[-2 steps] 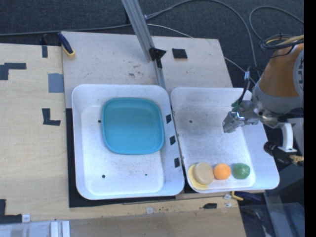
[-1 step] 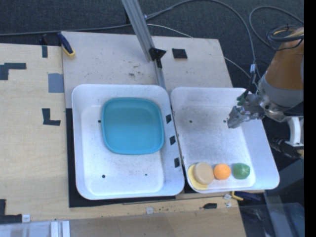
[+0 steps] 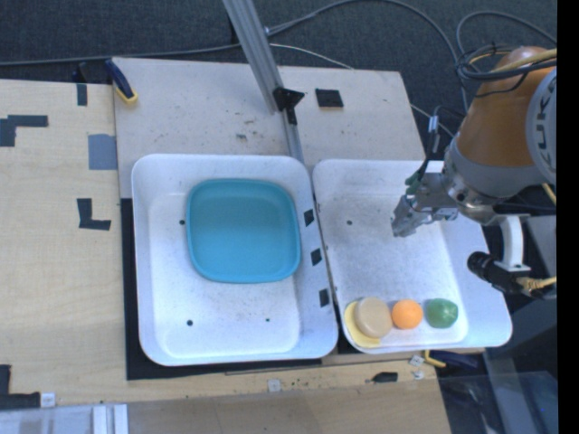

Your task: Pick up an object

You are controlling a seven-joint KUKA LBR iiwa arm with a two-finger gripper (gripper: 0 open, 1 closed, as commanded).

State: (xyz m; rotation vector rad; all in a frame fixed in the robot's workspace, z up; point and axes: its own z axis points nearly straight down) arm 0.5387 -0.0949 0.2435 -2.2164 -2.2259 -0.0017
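Note:
My gripper (image 3: 401,225) hangs over the middle of the right bin (image 3: 362,188), pointing down and left from the grey wrist. Nothing shows between its fingers. Along the near edge of that bin lie a tan round object on a yellow base (image 3: 370,318), an orange ball (image 3: 407,315) and a green ball (image 3: 441,313), all well below the gripper. A blue square plate (image 3: 242,230) rests in the left bin (image 3: 154,242).
A slanted metal pole (image 3: 262,52) rises from the back between the two bins. The divider between the bins carries small black clips (image 3: 317,256). A yellow and blue tool (image 3: 121,81) lies at the bench's far left corner.

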